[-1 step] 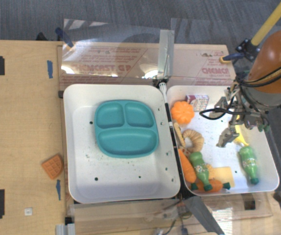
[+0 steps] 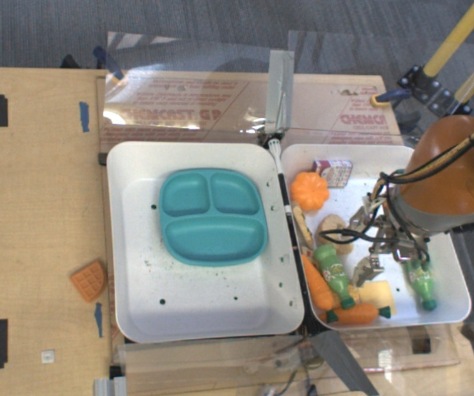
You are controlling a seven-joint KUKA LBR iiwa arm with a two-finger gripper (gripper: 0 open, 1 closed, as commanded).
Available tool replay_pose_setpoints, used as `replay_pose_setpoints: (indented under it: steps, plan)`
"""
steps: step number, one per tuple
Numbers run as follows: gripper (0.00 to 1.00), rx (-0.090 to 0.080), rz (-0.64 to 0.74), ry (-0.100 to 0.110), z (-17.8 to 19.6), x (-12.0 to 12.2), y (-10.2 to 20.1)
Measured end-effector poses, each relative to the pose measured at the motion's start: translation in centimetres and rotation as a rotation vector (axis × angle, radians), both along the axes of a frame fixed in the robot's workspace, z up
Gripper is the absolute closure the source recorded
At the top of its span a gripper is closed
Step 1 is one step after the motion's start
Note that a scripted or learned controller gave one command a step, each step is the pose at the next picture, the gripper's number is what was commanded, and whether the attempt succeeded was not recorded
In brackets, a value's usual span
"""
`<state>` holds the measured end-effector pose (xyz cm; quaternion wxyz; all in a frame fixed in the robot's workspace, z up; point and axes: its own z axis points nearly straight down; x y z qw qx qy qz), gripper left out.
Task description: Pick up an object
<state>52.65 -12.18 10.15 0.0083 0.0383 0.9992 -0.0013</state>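
The gripper (image 2: 375,264) hangs low inside the right bin (image 2: 449,312), under the arm's (image 2: 447,176) orange band, with black wires looping around it. I cannot tell how it is set, because the metal parts and wires hide that. No toy can be seen held in it. Just below the gripper lies a pale yellow block (image 2: 373,294), so close that it may be touching, though that is hard to see. Below the block lies a carrot (image 2: 362,313), by the bin's near wall. To the left of the gripper lies a green toy bottle (image 2: 333,266), and left of that is a second carrot (image 2: 319,284), slanting along the bin's left wall. To the right of the gripper lies another green bottle (image 2: 423,280), partly under the metal parts. Up and left of the gripper sits a tan lumpy toy (image 2: 331,224), and past it a small orange pumpkin (image 2: 310,190). Next to the pumpkin, by the far wall, is a little box (image 2: 334,172) with purple on it. The toys crowd the gripper on nearly every side. The left bin (image 2: 130,304) sits right beside the right bin and holds a teal tray (image 2: 213,217) with three parts. On the wood bench (image 2: 30,221), well left of both bins, lies a small orange waffle toy (image 2: 88,280).
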Motion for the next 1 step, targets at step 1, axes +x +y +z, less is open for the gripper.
replay_pose_setpoints:
  steps: [1]
  plan:
    - [0.00,0.002,-0.114,-0.003,-1.14,-4.08,0.97]
